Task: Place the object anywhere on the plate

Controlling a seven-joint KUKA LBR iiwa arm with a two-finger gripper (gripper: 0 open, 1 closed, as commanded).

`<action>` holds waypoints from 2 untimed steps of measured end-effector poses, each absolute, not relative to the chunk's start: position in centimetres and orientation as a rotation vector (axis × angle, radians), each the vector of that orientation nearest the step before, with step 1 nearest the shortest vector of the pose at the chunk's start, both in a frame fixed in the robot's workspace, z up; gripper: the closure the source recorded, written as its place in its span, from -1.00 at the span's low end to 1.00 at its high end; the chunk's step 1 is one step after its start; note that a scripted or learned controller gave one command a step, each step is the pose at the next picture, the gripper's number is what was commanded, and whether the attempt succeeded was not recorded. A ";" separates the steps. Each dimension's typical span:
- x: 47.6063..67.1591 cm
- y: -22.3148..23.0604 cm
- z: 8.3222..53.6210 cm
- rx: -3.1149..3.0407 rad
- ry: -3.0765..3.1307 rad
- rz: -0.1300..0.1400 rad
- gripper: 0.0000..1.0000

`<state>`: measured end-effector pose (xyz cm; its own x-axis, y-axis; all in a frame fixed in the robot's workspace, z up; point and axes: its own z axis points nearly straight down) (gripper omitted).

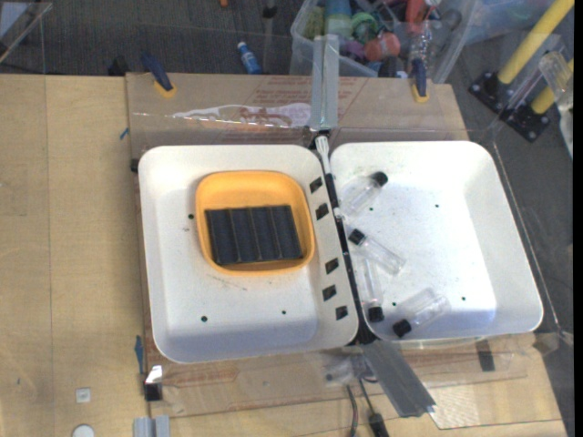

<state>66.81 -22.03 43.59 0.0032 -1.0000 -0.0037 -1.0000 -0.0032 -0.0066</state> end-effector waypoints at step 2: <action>66.8 -21.1 43.5 -2.845 1.321 -0.004 1.00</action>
